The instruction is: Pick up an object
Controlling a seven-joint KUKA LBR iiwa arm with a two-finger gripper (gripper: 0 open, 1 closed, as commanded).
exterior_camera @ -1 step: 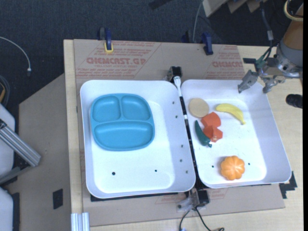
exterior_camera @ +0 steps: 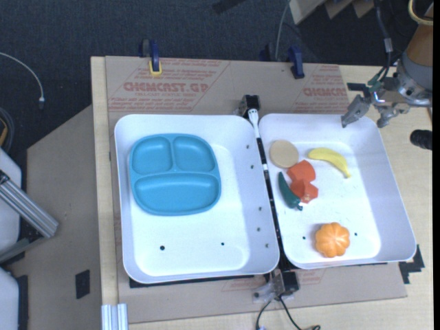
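I see the pincer spread wide, holding nothing, over the right bin's top right rim. Below it inside: banana, tan disc, red piece, green pepper, orange. Left bin has 1 blue tray

Single fixed cam above bench, slanted down, both bins visible.
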